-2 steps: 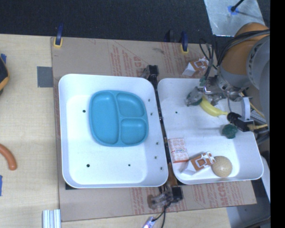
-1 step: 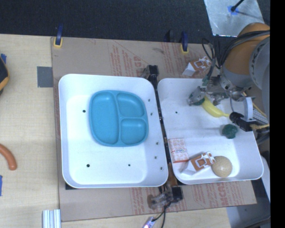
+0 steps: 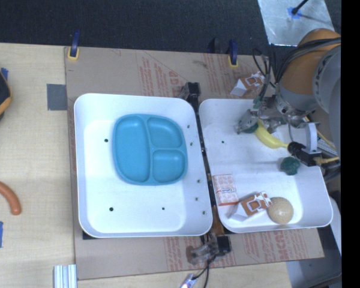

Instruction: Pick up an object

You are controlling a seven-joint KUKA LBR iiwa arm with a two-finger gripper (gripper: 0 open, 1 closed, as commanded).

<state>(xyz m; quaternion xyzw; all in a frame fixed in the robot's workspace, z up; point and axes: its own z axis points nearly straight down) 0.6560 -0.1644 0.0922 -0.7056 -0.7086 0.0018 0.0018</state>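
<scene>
End effector (image 3: 250,125) hovers over the banana (image 3: 269,138) near the right bin's (image 3: 312,212) far edge, presumably lining up a grab; its grip I cannot tell.

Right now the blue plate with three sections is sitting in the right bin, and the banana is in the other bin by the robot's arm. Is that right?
Not quite. The blue plate sits in the left bin, not the right one. The rest holds: the banana lies in the other bin, the right bin, close to the robot's arm. The camera view shows this.
</scene>
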